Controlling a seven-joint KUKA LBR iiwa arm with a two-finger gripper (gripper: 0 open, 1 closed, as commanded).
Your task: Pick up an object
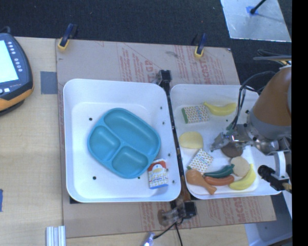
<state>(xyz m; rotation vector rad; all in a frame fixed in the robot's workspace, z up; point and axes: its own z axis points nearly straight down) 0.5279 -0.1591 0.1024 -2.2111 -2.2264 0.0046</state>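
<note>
Gripper: low in the right bin, right of centre frame; metal fingers spread a little, nothing visibly between them.
Arm: grey and orange, entering from the right edge, hiding part of the right bin.
Right bin: holding the candidate objects.
Brown disc: just below and right of the fingertips, touching or nearly so; cannot tell which.
Pale yellow round piece: left of the gripper, apart from it.
Checked square: below the gripper, lower middle of the bin.
Patterned green block: upper left of the bin, beside a banana.
Lower cluster: orange drumstick shape, green pepper, red piece, tan disc, second banana.
Left bin: blue divided plate and small carton, well apart from the gripper.
Progress: reach into the bin apparently done; no grasp seen, nothing lifted.
Left to do: closing on one object, likely the brown disc, then raising it clear.
</note>
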